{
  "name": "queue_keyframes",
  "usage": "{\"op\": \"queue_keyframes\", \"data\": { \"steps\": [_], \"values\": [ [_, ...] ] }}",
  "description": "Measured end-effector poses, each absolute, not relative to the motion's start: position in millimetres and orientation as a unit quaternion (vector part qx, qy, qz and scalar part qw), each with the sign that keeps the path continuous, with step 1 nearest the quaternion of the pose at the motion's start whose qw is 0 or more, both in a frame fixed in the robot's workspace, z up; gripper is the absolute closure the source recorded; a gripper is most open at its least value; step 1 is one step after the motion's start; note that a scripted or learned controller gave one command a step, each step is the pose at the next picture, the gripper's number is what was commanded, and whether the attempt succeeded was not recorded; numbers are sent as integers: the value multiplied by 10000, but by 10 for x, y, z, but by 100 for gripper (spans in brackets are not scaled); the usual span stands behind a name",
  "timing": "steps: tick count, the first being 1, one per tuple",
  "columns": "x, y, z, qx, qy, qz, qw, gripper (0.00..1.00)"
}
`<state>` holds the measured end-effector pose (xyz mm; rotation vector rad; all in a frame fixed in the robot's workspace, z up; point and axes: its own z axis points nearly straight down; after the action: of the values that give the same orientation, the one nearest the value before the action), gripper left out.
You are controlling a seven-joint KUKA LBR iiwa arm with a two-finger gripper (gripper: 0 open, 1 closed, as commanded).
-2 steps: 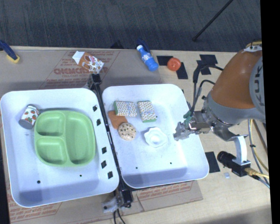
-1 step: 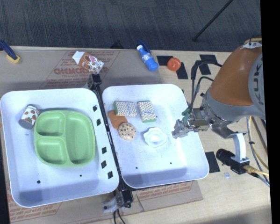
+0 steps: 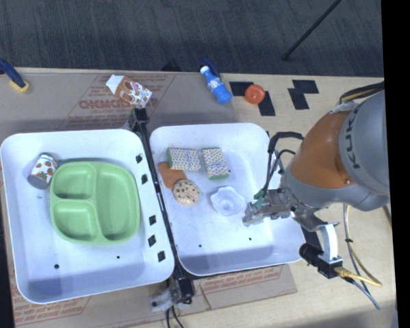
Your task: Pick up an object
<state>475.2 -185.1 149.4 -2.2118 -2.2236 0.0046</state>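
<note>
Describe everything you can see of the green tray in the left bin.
The green tray is a pale green plate, plastic by its look, with rounded corners and three recessed compartments: one long one on its right, two smaller on its left. It lies flat, right side up, on the floor of the left bin, turned slightly askew. Nothing sits in its compartments. A small patterned cup lies at its upper left corner.

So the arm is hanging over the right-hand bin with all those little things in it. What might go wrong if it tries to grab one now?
The small clear cup looks light and slippery, so the gripper beside it may nudge it away instead of gripping it. The cookie, the orange piece and two patterned blocks sit close together, so reaching for one may push another or catch two.
</note>
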Motion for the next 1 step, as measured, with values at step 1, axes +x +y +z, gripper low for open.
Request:
{"op": "queue_keyframes", "data": {
  "steps": [1],
  "values": [
    [4760, -1611, 914, -7041, -7101, 8, 17, 100]
  ]
}}
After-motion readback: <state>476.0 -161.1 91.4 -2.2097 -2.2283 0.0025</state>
